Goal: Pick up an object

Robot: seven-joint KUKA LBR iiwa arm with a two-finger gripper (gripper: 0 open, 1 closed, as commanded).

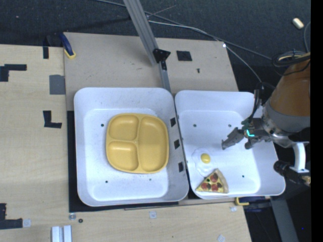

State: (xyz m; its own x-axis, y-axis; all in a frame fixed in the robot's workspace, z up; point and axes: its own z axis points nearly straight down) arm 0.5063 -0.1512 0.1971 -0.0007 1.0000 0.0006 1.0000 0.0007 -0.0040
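My gripper (pixel 240 141) hangs over the right bin (pixel 222 102), its two fingers spread apart with nothing between them. Below and to its left lie two pieces of toy food: one fried egg (pixel 203 159) and, just beyond it near the bin's front edge, one pizza slice (pixel 213 182). The left bin (pixel 91 135) holds one yellow divided plate (pixel 137 142) with three compartments.
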